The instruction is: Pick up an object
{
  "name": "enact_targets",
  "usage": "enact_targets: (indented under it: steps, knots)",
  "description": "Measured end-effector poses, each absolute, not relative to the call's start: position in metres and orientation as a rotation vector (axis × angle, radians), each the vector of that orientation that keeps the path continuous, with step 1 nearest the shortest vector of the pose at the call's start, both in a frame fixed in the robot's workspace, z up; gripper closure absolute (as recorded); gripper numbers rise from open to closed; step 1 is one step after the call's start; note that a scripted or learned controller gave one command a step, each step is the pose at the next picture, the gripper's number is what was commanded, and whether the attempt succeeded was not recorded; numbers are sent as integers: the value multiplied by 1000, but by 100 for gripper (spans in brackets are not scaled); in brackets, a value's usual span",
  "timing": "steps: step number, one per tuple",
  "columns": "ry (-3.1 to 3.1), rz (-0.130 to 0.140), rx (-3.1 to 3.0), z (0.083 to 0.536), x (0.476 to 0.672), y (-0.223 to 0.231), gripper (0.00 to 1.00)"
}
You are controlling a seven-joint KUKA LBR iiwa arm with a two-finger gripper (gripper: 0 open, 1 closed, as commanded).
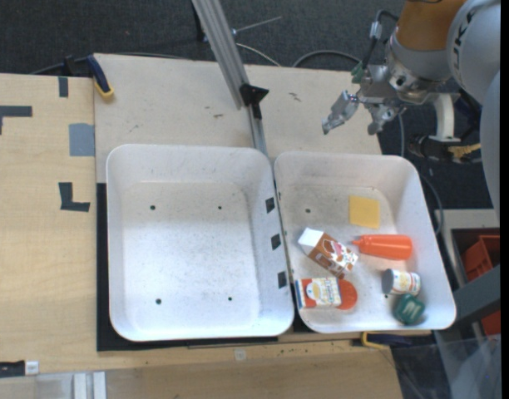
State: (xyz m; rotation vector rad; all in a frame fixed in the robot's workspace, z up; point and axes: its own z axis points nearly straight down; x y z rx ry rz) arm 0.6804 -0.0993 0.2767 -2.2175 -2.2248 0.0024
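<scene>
Jaws [358, 115] are hanging spread apart and gripping nothing, over the bare desk [171, 106] just beyond the far rim of the right bin [427, 214]. Every candidate is lying nearer than them, down inside that bin. Closest is the flat yellow square [364, 211], almost straight below in the view. Beyond it the orange bottle [386, 245] is lying on its side, long axis running left to right. Nearer still are sitting a brown-and-white carton [328, 252], a red-and-white packet [325, 293], a small tub [402, 283] and a green lump [409, 309].
</scene>
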Motion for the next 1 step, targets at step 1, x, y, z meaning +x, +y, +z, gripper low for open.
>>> enact_targets:
  steps: [1]
  knots:
    - [-2225,3,-2218,277,680,-99,0]
